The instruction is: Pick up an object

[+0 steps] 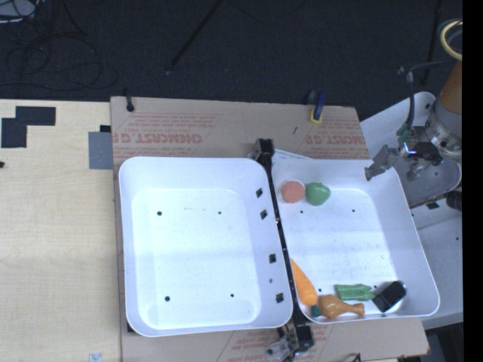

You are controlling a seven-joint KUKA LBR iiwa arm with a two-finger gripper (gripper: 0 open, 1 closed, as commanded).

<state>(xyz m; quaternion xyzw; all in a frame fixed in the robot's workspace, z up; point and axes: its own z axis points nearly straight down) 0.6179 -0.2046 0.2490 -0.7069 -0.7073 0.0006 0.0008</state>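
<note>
The right bin (392, 202) holds several small objects. A salmon-pink ball (293, 191) and a green ball (318, 194) sit side by side near its far left corner. Along the near edge lie an orange carrot (303, 282), a brown drumstick-shaped piece (338, 306), a green bar (353, 292) and a black block (389, 296). My gripper (397, 164) hangs above the far right rim of this bin, to the right of the green ball and well apart from it. Its fingers look spread open with nothing between them.
The left bin (136, 202) lies beside the right one, joined by a black divider strip (273, 225). Both rest on a cardboard sheet (226, 127) on the wooden bench. A blue clamp (317, 105) stands at the cardboard's far edge.
</note>
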